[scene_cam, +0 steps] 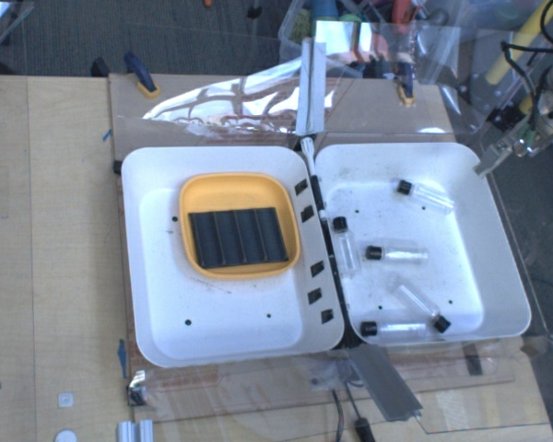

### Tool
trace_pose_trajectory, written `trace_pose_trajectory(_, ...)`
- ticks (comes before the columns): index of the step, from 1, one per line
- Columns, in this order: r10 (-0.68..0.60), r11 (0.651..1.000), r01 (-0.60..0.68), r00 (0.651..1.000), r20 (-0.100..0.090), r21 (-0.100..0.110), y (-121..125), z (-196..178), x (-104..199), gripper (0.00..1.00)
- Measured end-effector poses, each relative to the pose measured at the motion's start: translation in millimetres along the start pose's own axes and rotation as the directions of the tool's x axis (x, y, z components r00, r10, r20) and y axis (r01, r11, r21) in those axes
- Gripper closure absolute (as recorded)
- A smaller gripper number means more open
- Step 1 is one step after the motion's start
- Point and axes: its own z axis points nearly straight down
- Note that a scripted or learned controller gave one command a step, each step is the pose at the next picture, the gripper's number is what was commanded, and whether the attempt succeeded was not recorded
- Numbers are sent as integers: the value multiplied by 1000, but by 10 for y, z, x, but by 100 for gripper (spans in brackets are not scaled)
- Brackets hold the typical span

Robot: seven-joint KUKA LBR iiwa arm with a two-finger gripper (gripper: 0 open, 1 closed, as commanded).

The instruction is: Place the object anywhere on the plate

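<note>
A pale wood-grain counter (37, 247) spreads across the left and foreground, and a sheet of crinkled clear plastic (240, 104) lies on the brown board behind the bins, catching bright glare. Beyond the counter's far edge runs a dark grey carpeted floor (120, 17), with a clear storage box (378, 7) of bright, mixed items at the top. Cables (525, 53) and hardware crowd the upper right corner.
</note>
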Motion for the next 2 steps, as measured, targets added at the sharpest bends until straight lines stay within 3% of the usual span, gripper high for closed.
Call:
trace_pose_trajectory(1,-282,959,282,959,8,-3,211,-374,-109,100)
trace_pose_trajectory(2,-605,796,605,796,9,-1,-262,-1346,134,100)
